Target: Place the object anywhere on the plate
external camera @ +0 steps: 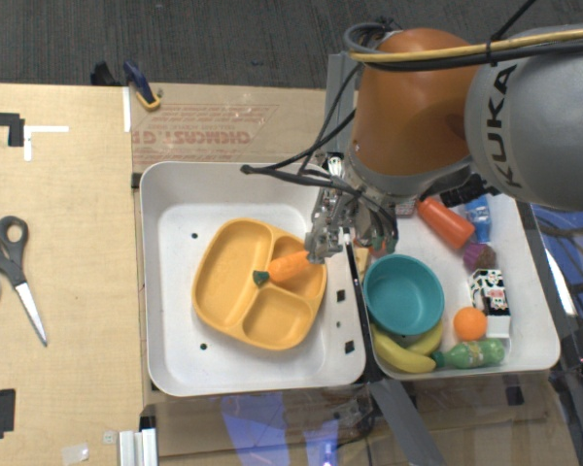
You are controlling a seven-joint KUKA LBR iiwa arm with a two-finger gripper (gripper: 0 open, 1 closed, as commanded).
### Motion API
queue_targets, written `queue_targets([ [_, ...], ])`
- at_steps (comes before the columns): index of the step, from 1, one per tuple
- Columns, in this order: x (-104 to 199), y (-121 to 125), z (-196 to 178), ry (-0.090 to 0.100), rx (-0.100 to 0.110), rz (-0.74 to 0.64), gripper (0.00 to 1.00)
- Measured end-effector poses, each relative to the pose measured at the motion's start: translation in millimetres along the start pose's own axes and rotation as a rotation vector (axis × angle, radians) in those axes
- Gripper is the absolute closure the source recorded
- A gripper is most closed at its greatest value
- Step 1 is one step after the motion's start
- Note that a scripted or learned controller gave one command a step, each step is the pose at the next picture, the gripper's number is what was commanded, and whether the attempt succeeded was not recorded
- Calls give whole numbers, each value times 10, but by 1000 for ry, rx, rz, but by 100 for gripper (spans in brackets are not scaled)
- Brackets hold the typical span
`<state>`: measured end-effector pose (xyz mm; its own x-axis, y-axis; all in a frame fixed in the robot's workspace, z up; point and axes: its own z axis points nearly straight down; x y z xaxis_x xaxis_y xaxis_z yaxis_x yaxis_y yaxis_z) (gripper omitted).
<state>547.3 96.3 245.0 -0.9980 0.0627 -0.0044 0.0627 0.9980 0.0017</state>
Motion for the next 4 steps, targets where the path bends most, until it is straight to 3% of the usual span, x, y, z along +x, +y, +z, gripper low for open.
queue_targets([
  [1,0,-2,0,0,0,1,0],
  [2,360,-1,-804,1,1,31,0],
  [3,344,1,-892,-1,1,29,100],
  [4,724,635,-673,4,2,-64,100],
])
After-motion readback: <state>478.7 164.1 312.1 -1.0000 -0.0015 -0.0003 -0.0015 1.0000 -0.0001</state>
